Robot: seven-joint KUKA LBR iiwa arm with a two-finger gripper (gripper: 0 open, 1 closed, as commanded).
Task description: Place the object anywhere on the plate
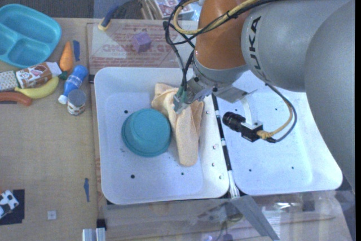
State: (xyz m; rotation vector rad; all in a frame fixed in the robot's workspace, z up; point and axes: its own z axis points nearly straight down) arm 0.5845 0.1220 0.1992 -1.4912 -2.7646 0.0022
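Observation:
A round teal plate lies in the left bin, toward its left side. Just right of it a pale yellow cloth stretches from the bin's back middle down toward the front, its left edge touching the plate's rim. My gripper points down onto the cloth's upper part. Its fingers are closed together on a bunched fold of the fabric. The large grey and orange wrist hides the back right corner of this bin.
The right bin lies under the arm. On the bench to the left are a blue divided tray, a carrot, a banana, a small bottle and a can. A purple cube sits behind the bins.

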